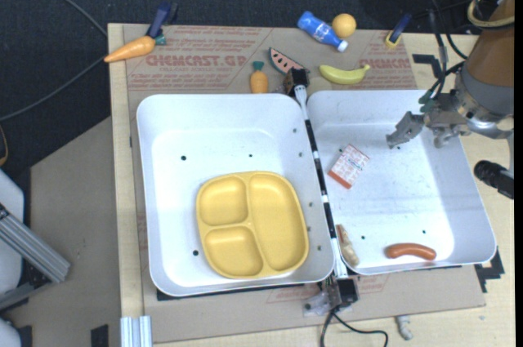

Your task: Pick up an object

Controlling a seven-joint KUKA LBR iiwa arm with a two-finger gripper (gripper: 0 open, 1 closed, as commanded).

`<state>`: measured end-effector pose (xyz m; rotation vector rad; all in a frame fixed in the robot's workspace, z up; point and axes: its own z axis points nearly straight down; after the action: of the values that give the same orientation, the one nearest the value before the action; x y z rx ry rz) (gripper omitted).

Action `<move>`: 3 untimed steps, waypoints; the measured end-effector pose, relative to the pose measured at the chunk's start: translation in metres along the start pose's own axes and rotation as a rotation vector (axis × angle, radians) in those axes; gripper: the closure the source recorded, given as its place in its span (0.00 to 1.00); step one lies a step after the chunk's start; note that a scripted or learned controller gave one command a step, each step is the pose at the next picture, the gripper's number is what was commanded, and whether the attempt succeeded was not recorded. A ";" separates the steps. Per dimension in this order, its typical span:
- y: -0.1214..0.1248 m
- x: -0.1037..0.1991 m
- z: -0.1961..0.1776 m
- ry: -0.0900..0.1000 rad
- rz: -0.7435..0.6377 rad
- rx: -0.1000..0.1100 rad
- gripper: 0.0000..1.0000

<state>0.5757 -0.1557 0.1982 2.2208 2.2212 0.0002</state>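
White right bin (458, 198) holds small red-and-white packet (349, 166) near its left wall, sausage (411, 252) at front edge, my tool (421, 129) above bin's back right — fingers spread, gripping nothing, yellow divided tray (252, 223) in left bin (163, 174).

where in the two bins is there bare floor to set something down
Left bin: bare along the back and left wall, around the yellow divided plate. Right bin: bare in the middle, between the red-and-white packet and the sausage. Crowded: the right bin's back right, where the hand hangs, and its front edge.
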 end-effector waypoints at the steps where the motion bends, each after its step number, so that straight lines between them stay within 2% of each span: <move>1: 0.014 0.058 0.068 0.002 -0.001 0.003 0.00; 2: 0.024 0.064 0.114 0.001 -0.001 0.002 0.00; 3: 0.024 0.064 0.104 0.001 0.000 0.001 1.00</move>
<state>0.5997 -0.0920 0.0946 2.2221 2.2216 0.0006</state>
